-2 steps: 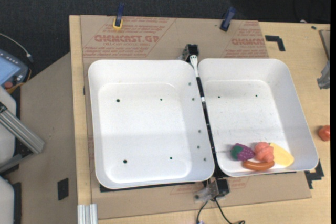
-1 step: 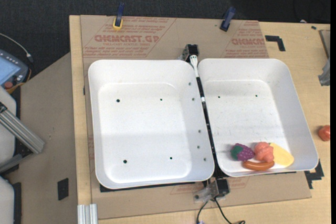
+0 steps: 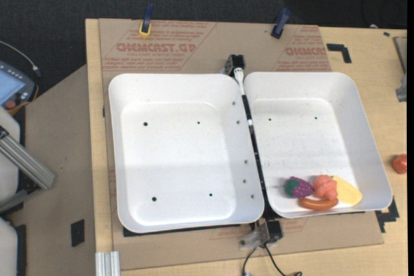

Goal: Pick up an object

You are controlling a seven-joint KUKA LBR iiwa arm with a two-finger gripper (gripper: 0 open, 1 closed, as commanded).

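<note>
Looking down at the bench, we saw four small toys bunched together in the right bin (image 3: pixel 310 97). They sat in the corner of that bin that was near to us and away from the left bin (image 3: pixel 174 90). A purple toy like a bunch of grapes (image 3: pixel 299 187) was the one closest to the middle. Just beside it was a lumpy orange-red toy (image 3: pixel 325 185), and the two looked like they were touching. A flat yellow toy (image 3: pixel 349 192) lay on the other side of the lumpy one, close to the bin's wall. A long curved orange toy (image 3: pixel 318 203) lay in front of them, right by the near rim.

We could not tell how the gripper's jaws stood, or if they had hold of anything.

The rest of the right bin's floor was white with a few tiny dark dots. The left bin sat touching the right one, and its floor had four dark dots too. A black strip (image 3: pixel 248 132) ran along the line where the two bins met.

Both bins rested on a brown board (image 3: pixel 213 42) with red letters on it. Two blue clamps (image 3: pixel 147 17) held the far edge of the board. A small orange thing (image 3: pixel 400 163) sat out on the bench past the right bin. We could not tell what it was.
</note>
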